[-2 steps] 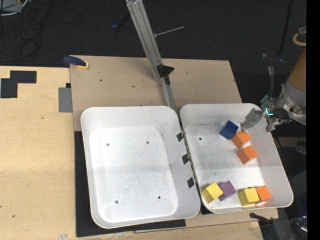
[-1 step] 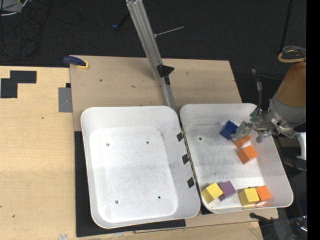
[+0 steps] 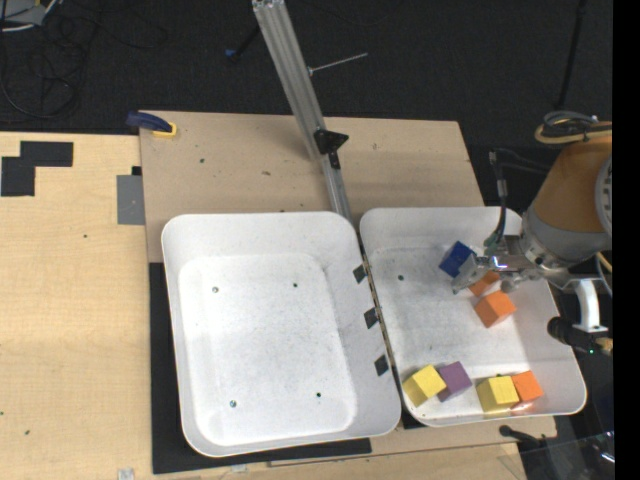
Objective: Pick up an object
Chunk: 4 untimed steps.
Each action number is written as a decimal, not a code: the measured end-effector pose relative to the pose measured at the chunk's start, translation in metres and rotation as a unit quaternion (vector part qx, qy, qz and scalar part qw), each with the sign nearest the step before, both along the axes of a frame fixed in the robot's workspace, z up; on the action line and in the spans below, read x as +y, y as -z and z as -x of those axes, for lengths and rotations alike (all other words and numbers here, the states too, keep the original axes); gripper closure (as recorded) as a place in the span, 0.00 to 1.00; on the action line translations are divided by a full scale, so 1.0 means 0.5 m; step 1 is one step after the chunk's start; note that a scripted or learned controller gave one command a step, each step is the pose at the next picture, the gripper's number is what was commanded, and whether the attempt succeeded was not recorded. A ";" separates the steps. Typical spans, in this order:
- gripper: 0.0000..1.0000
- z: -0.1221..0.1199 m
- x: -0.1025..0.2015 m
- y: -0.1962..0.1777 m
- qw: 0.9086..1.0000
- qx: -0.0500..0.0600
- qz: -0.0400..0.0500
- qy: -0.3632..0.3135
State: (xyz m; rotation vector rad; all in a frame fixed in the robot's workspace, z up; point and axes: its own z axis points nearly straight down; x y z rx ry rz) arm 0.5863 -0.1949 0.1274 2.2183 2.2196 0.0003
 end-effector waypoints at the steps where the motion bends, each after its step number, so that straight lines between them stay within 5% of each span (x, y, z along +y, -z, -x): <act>1: 0.00 -0.010 -0.005 0.016 1.000 -0.008 0.003 0.001; 2: 1.00 0.002 -0.002 0.018 1.000 0.002 -0.001 0.004; 4: 1.00 -0.012 0.008 -0.187 1.000 -0.001 -0.001 0.000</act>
